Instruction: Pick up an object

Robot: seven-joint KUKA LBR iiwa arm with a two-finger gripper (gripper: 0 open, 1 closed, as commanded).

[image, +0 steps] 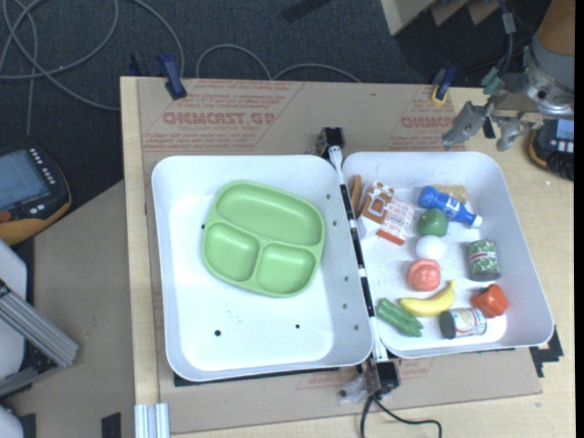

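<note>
Camera view: gripper (482,124) hangs spread and unloaded; below-left of it the banana (429,301) looks light, stiff, best pinched mid-curve.

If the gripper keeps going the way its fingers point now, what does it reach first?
The gripper hangs above the right bin's top rim, pointing down and left. Its line would probably meet the bin's rim or bare floor near the blue bottle first, though depth is unclear.
</note>
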